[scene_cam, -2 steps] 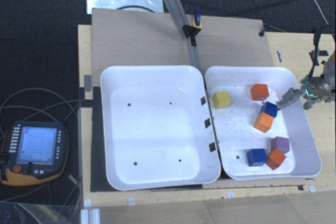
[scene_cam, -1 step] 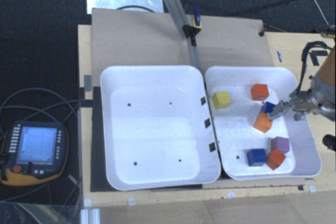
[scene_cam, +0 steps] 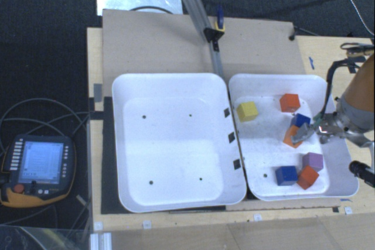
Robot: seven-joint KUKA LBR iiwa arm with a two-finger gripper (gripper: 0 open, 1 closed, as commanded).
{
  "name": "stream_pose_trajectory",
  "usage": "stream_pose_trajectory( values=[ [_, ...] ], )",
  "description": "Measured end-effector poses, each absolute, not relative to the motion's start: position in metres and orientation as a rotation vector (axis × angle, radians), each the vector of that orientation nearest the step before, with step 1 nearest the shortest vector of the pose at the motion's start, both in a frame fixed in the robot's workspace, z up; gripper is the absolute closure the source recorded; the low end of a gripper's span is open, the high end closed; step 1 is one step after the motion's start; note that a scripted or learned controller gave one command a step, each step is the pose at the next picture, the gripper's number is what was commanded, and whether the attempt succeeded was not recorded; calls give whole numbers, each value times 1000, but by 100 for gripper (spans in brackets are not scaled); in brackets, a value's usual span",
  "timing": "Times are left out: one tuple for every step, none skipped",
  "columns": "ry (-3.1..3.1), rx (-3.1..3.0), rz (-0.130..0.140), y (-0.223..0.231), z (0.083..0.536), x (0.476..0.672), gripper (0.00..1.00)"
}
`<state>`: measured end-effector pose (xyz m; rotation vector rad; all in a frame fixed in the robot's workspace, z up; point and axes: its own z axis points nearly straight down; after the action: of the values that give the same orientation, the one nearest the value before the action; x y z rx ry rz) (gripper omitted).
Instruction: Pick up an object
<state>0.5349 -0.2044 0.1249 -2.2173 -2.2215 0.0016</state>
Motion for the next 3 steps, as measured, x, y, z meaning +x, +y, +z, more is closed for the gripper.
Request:
stream_pose_trajectory(
  values=[
    [-2223,-2217,0,-204,89,535,0],
    [-2229,-2218,-3,-205,102,536,100],
    [-2229,-2221,-4,-205,145,537,100]
  ],
)
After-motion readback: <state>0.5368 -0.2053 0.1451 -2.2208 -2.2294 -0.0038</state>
